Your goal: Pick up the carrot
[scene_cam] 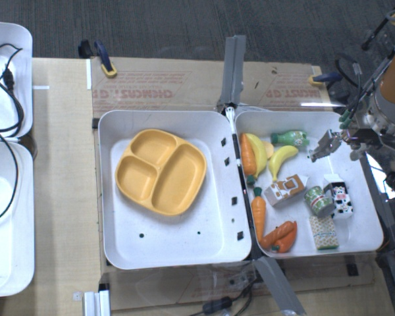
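Note:
Along the left wall of the right bin (pixel 368 196) lies a carrot (pixel 247 154), leaf end toward the front. A smaller carrot (pixel 258 218) lies just in front of it, and two more orange-red carrots (pixel 280 236) rest crossed near the bin's front edge. My gripper (pixel 341 146) hangs over the back right part of this bin, well to the right of the carrots. Its fingers (pixel 324 144) are spread open with nothing between them.
Two bananas (pixel 281 159) and a green bottle (pixel 289 137) lie beside the big carrot. A small carton (pixel 284 189), a green can (pixel 315 199), a cow-patterned carton (pixel 340 199) and a green packet (pixel 324 233) fill the right side. A yellow divided plate (pixel 160 171) sits in the left bin (pixel 118 229).

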You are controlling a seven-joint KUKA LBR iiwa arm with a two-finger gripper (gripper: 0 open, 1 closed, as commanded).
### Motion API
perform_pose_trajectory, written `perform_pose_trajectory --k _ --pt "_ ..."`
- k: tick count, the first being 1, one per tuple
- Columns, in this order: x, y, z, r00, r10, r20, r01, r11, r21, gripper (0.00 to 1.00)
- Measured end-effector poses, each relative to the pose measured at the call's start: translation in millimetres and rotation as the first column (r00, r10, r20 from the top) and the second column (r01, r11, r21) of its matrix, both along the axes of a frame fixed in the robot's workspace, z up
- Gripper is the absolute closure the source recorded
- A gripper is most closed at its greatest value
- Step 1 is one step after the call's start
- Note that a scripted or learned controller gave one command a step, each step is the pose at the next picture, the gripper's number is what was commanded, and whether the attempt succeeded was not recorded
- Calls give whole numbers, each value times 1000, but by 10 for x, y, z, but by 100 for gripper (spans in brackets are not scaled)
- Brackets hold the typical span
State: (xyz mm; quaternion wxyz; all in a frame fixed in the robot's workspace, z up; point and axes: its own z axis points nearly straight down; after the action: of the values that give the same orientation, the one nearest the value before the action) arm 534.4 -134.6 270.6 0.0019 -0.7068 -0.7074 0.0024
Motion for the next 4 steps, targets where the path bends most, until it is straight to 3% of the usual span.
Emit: perform_pose_trajectory --k 1,2,3,4 --pt "596 106 -1169 999 54 0 -54 999 1 0" --pt "0 -40 -1533 923 383 15 -383 924 -3 0" --pt "646 -478 -1634 914 405 30 -404 915 -10 0" --pt "1214 -833 -1634 867 498 24 -498 867 -8 0"
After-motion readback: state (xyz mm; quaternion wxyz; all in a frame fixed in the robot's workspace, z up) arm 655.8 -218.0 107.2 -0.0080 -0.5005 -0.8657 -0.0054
